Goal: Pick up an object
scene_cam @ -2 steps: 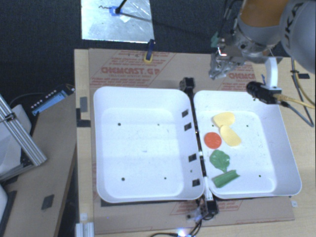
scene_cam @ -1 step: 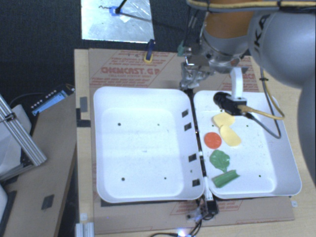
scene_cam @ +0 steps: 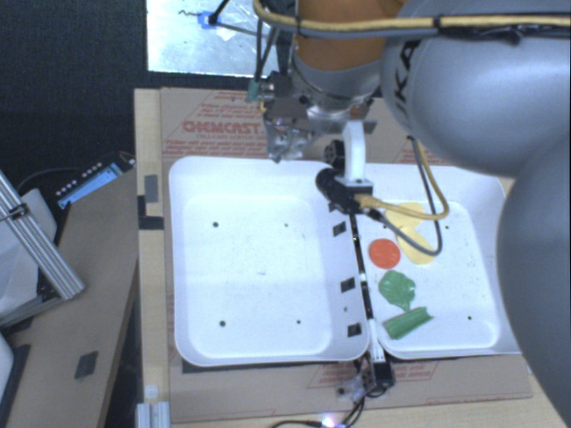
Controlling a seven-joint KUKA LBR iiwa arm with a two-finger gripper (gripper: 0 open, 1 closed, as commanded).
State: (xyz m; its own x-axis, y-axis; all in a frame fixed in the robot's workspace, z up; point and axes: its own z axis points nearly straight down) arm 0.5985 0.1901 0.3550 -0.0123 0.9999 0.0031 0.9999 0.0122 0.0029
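Note:
My gripper (scene_cam: 284, 143) hangs over the back edge of the left bin (scene_cam: 250, 328), with nothing seen between its tips. The right bin (scene_cam: 473, 328) holds the objects. A yellow curved piece (scene_cam: 416, 234) lies toward the back of it. Just in front of that sits a round orange piece (scene_cam: 384, 254). A green leafy piece (scene_cam: 397, 288) and a green stick (scene_cam: 408, 322) lie nearer the front. All of these are to the right of the gripper and nearer the front edge, apart from it.
The arm's big grey body covers the right side and the far right part of the right bin. A cardboard sheet (scene_cam: 223, 123) lies under both bins. A metal rail (scene_cam: 36, 248) and a blue strip (scene_cam: 89, 181) sit off the bench at left.

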